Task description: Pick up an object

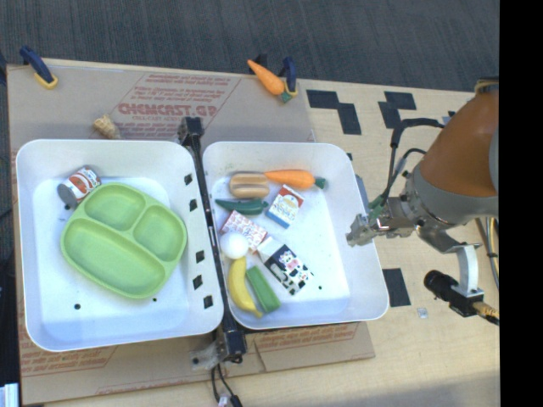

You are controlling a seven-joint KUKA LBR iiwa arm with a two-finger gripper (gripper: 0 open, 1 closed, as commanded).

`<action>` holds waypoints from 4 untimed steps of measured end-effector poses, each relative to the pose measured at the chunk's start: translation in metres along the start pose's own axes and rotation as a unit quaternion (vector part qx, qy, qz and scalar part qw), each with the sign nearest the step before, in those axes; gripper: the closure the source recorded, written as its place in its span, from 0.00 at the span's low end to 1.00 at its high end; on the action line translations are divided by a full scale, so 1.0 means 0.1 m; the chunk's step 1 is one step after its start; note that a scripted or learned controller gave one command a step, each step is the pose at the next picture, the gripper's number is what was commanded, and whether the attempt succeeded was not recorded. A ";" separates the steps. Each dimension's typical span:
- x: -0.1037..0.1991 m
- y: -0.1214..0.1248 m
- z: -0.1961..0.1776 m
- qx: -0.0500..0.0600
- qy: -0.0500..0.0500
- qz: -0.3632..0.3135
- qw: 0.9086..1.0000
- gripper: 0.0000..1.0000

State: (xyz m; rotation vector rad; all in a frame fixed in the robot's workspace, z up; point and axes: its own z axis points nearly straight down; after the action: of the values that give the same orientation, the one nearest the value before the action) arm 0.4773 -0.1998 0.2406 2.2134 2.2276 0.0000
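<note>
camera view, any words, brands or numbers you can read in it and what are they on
"CHEMCAST GP": red print on the cardboard sheet under the bins, the smaller red lines around it too blurred to read.
Can in the left bin: label unreadable.
Small cartons in the right bin: printing too small to read.

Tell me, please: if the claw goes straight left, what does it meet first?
Probably the milk carton, though the claw at the right bin's rim may pass above it; height is unclear.
</note>
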 end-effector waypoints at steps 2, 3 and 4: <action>0.01 0.00 0.02 0.000 0.000 0.000 1.000 1.00; 0.04 0.00 -0.10 -0.001 0.000 0.000 1.000 1.00; 0.12 0.00 0.07 0.001 0.000 -0.001 1.000 1.00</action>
State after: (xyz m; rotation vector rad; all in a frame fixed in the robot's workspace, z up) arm 0.4769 -0.1877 0.2338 2.2119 2.2322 -0.0028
